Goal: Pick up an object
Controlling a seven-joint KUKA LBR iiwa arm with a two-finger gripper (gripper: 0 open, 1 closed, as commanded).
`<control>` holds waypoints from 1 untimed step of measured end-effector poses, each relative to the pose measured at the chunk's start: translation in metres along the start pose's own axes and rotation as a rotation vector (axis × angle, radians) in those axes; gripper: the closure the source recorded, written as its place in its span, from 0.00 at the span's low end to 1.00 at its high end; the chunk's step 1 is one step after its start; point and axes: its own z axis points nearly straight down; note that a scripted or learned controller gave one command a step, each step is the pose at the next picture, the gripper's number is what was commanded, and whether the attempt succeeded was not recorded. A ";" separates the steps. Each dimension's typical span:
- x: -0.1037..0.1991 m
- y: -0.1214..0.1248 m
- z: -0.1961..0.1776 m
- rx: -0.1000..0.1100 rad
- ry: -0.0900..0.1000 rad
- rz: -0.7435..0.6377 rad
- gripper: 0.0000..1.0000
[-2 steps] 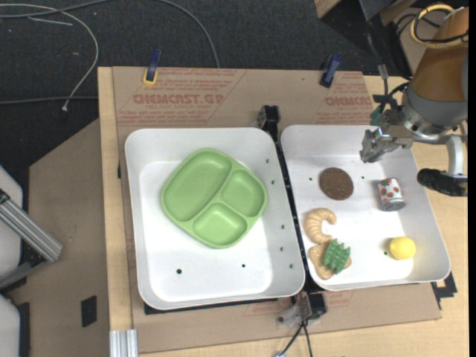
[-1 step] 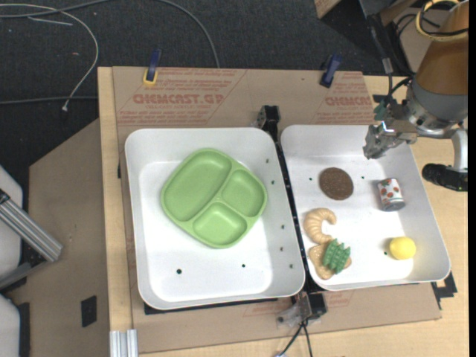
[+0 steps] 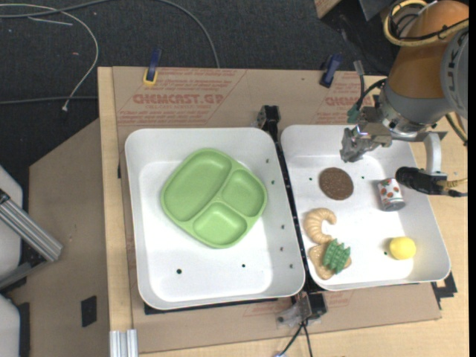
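In the right bin [image 3: 439, 255], nearest lie the green toy [image 3: 336, 255], croissant [image 3: 320, 222] and lemon [image 3: 402, 248]; beyond, the brown cookie [image 3: 336, 183]. The gripper [image 3: 352, 149] hovers above it, empty, opening unclear: centre over it before descending.

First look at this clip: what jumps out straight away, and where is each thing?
A bright green divided plate lies alone in the left bin, tilted diagonally. The right bin holds the small items: a round brown cookie, a croissant, a yellow lemon and a white cup with red dots. The end effector hangs above the right bin's far end, just beyond the cookie.
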 end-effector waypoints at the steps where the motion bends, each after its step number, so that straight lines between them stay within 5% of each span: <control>1: 0.059 0.003 0.005 0.000 0.001 -0.003 1.00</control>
